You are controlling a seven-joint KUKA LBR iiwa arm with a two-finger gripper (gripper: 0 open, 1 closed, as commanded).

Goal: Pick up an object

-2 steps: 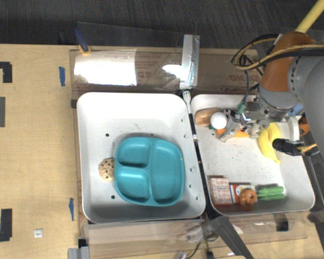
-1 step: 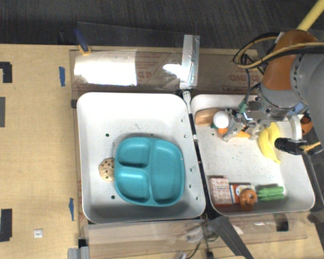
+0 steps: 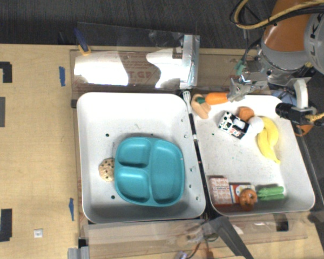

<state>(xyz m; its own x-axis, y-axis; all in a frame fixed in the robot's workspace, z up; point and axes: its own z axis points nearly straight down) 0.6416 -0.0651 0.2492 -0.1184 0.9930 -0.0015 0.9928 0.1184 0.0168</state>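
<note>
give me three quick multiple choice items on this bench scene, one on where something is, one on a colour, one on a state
1. Where is the cookie?
A. in the left bin, touching the tray's left edge
B. in the right bin
C. on the bench

2. What colour is the divided tray?
A. red
B. teal
C. black

3. How does the banana lie?
A. flat in the right bin
B. on the tray
C. on the cookie

Answers: 1 A, it sits at the tray's left rim in the left bin. 2 B, the tray is teal. 3 A, it rests on the bin floor.
</note>
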